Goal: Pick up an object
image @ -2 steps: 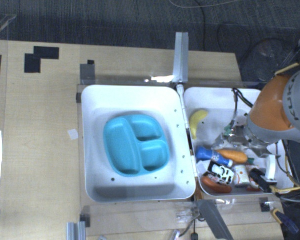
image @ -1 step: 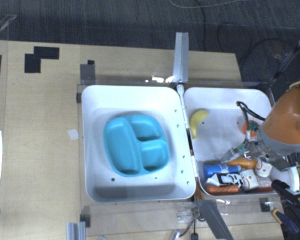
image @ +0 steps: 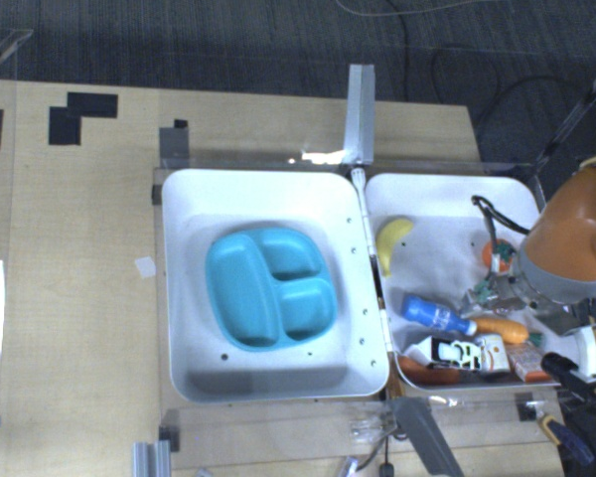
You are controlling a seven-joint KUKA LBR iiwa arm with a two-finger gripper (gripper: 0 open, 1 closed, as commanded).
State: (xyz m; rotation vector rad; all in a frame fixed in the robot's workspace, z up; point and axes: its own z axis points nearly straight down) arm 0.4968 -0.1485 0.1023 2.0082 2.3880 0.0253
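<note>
The right white bin (image: 439, 189) holds several small items. A yellow banana-shaped piece (image: 392, 237) lies near its left wall. A blue bottle (image: 435, 315) lies on its side in the middle, with an orange carrot (image: 504, 329) just right of it. Below them are a black-and-white packet (image: 467, 353) and a reddish-brown sausage shape (image: 425, 371) at the front rim. My gripper (image: 489, 293) hangs low in this bin, just above the carrot and to the right of the bottle's end. The orange-banded wrist (image: 581, 229) hides the bin's right side.
The left white bin (image: 248, 189) holds a blue divided plate (image: 270, 286). A small orange-red item (image: 497, 254) sits behind a black cable near the gripper. A metal post (image: 361, 112) rises between the bins at the back. Pale bench surface extends left.
</note>
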